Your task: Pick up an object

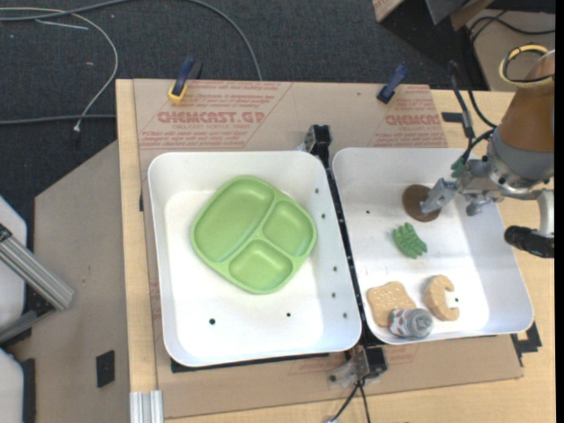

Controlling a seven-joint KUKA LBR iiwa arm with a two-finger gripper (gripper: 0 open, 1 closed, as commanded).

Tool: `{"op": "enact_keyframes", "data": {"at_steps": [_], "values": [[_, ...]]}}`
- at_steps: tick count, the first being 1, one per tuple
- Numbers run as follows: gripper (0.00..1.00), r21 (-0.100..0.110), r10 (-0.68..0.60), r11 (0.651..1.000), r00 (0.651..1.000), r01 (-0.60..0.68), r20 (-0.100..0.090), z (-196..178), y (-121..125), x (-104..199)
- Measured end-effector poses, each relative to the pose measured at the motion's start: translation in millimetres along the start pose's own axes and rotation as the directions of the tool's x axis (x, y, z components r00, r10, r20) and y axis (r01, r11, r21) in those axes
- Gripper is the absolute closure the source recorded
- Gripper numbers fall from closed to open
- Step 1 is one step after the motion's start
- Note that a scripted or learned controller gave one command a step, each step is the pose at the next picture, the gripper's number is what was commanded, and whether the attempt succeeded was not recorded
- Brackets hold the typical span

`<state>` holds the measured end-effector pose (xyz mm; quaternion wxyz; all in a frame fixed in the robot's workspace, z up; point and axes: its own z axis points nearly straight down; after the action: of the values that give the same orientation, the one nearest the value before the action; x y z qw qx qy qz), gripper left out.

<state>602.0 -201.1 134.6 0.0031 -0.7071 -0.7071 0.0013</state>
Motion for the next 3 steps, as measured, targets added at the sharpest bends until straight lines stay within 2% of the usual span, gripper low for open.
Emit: {"op": "enact_keyframes", "data": {"at_steps": [1,3], "values": [[1.0,-0.008,-0.001,1.0,1.0,0.001,0.002,-15,2,0],[1.0,-0.014,-0.002,1.0,1.0,0.002,0.005,-113,-5,8]]}}
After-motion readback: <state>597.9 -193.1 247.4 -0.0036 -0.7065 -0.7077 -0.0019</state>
